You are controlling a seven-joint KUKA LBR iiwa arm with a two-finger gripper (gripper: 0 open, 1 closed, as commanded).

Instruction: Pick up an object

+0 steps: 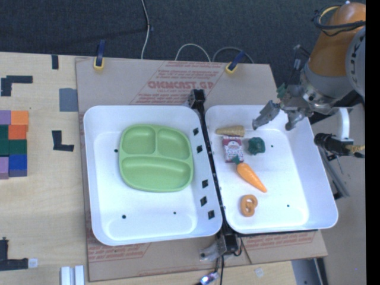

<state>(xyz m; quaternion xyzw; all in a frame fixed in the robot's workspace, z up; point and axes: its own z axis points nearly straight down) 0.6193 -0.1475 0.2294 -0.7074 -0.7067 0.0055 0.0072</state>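
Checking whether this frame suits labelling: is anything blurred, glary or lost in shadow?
Camera view: even, soft lighting; small orange toy carrot and green divided plate look sharp; white plastic right bin is bright but not washed out; two-finger gripper looks slightly soft, casting little shadow.

Two white bins sit on a tan cardboard sheet (178, 85) printed with red lettering: the left bin (101, 218) holds a light green divided plate (157, 158), while the right bin (309, 206) holds a pale yellow corn cob (230, 131), a dark green broccoli piece (256, 145), a red-and-white packet (232, 148), an orange carrot (251, 177) and a golden-brown pretzel (248, 205). The arm (338, 40) is grey with an orange band, its gripper (278, 119) is grey, and black clips (205, 183) run along the seam between the bins. The bench (41, 218) is light wood with black shapes, the blocks (13, 144) at its left edge are purple, orange, green, red and blue, yellow-and-blue clamps (99, 59) pin the cardboard, and the backdrop (71, 10) is dark blue-grey.
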